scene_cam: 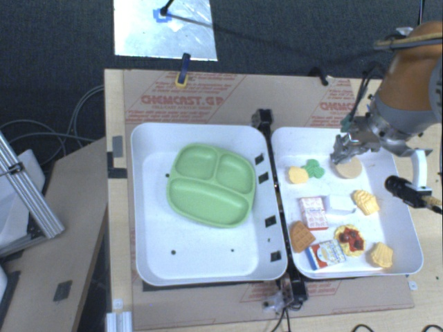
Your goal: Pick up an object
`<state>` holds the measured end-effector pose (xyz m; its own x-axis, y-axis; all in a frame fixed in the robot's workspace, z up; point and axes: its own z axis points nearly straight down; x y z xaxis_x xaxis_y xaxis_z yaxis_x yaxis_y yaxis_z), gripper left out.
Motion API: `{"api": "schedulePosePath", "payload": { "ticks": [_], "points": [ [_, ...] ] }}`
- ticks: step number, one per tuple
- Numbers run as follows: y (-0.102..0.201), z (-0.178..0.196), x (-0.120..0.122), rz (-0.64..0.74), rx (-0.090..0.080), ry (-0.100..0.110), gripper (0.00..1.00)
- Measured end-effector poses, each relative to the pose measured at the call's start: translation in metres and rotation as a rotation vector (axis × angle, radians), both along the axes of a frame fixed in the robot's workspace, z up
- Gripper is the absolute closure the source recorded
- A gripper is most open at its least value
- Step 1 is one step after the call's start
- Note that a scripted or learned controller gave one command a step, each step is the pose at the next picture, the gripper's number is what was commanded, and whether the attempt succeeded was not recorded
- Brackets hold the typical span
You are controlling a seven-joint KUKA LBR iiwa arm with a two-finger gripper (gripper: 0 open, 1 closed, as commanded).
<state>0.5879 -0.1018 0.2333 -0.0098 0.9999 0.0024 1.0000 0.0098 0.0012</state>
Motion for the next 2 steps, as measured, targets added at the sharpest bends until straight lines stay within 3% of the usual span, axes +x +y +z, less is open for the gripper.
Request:
{"api": "schedulePosePath", "payload": {
  "ticks": [2],
  "points": [
    [0.112, -0.004, -0.024, 0.001, 0.000, 0.001, 1.00]
  ]
}}
